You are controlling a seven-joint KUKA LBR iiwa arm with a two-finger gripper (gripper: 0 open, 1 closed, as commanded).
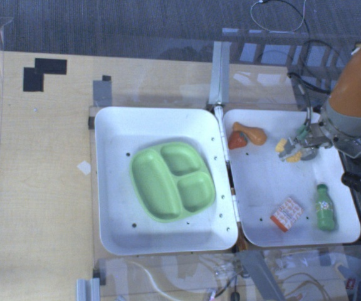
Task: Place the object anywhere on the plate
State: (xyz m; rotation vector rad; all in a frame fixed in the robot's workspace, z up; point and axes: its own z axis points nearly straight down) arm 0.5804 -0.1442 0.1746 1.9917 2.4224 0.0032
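Bright even overhead light, soft shadows, slight blur

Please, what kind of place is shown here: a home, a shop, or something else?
Probably a robotics lab: a wooden bench bears two white bins, a robot arm reaches in, and loose cables lie on the floor.

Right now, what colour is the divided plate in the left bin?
Light green, all three compartments; the camera view shows the plate clearly in the left bin.
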